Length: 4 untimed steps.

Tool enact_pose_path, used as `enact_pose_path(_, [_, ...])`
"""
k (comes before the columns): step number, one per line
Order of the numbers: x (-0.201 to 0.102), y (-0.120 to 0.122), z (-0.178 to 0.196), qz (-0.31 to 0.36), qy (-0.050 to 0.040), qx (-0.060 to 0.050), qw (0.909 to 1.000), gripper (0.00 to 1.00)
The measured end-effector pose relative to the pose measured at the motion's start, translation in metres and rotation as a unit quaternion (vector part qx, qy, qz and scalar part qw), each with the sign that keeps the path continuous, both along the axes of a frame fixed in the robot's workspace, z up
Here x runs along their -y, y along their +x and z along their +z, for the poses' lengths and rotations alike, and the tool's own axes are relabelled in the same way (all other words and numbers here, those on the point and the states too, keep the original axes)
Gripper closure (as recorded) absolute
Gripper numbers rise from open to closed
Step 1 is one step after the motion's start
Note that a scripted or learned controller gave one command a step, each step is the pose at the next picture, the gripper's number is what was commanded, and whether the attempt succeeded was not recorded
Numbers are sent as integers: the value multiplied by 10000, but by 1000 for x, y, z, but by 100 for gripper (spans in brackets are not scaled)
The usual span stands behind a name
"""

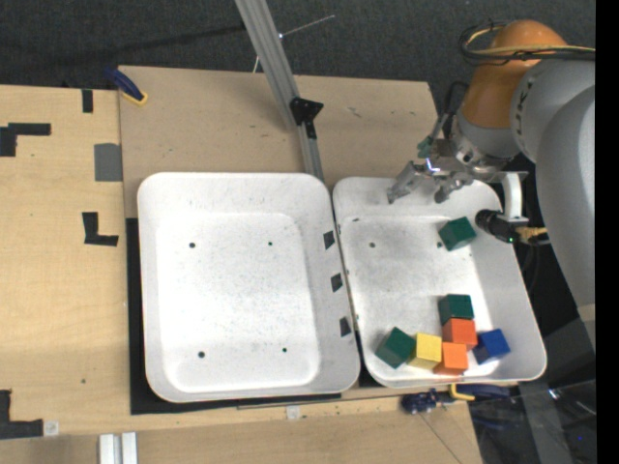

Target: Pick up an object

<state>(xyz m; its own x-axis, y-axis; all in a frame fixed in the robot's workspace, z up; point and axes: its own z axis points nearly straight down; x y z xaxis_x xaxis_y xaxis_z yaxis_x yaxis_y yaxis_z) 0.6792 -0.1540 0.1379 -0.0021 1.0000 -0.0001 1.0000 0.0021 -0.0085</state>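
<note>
My gripper hangs over the far rim of the right bin, its two fingers spread apart with nothing between them. A green block lies alone in the right bin, a little right of and nearer than the gripper. At the bin's near end sits a cluster: a green block, a yellow block, two orange blocks, a dark green block and a blue block.
The left bin sits beside the right one. A slanted metal pole runs down from the top to the gap between the bins. The grey arm with its orange band fills the upper right.
</note>
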Motion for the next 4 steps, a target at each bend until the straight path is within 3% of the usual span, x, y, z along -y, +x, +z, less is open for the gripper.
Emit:
enact_pose_path(1, [2, -3, -47, -17, -10, -44, 10000, 0])
enact_pose_path(2, [1, -3, -36, -12, -7, -46, 10000, 100])
enact_pose_path(3, [4, -5, 8, -6, -6, 62, 10000, 100])
enact_pose_path(4, [3, 1, 52, -2, -2, 62, 10000, 100])
